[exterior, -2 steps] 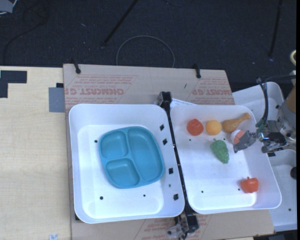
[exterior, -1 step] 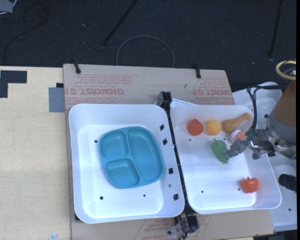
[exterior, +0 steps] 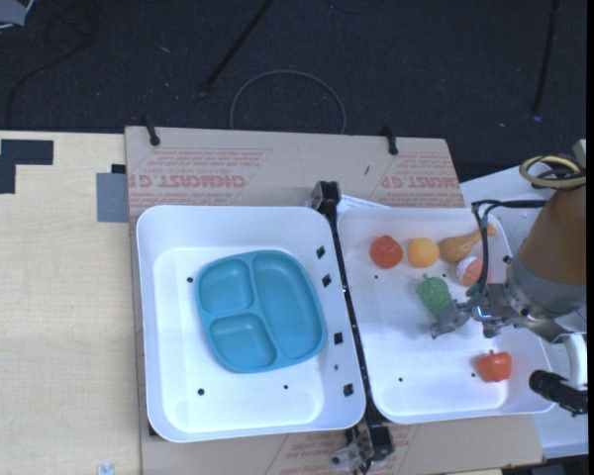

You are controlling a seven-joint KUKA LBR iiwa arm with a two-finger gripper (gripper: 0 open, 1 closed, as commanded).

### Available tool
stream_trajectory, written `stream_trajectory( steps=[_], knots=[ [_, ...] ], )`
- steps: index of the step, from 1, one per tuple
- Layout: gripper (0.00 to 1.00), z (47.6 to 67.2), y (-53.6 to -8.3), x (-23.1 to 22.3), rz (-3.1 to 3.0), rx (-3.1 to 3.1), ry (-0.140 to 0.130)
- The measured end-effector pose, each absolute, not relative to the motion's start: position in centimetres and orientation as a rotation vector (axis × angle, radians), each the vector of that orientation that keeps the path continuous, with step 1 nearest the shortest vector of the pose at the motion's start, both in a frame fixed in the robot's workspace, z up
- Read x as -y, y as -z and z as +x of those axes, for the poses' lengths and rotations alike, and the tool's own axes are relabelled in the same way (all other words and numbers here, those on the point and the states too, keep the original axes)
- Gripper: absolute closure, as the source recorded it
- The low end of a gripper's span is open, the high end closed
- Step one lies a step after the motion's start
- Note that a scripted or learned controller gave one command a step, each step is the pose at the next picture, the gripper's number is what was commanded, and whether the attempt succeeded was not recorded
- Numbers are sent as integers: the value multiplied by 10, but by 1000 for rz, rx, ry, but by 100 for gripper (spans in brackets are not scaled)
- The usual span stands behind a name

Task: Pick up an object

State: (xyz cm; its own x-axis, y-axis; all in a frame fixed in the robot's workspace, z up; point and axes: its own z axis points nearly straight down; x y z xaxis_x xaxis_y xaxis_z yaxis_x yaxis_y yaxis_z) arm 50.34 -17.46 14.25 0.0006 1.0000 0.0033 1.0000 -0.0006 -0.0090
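The right bin (exterior: 406,399) holds several toy foods. A red round piece (exterior: 385,252), an orange ball (exterior: 422,252) and a tan-orange piece (exterior: 461,244) lie in a row at its back. A green piece (exterior: 435,293) lies in the middle and a red piece (exterior: 493,366) lies near the front right. My gripper (exterior: 468,325) hangs low over the bin's right half, just right of the green piece and behind the front red piece. It is open, with bare bin floor between its fingers. A small white-and-red piece (exterior: 469,270) shows partly beside the wrist.
The left bin (exterior: 168,384) holds a blue divided plate (exterior: 260,310). A black divider (exterior: 342,305) runs between the bins. The arm's orange band (exterior: 562,236) and a cable (exterior: 485,245) stand over the right bin's far right side. Cardboard (exterior: 277,171) lies under both bins.
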Motion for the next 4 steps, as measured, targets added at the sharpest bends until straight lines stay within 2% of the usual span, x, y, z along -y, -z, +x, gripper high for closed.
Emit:
stream_trajectory(
  steps=[1,2,4],
  knots=[
    [0,502,-89,173,-2217,2215,-5],
    [100,503,-102,175,-2224,2212,-3],
    [100,523,-202,183,-2223,2224,2]
  ],
)
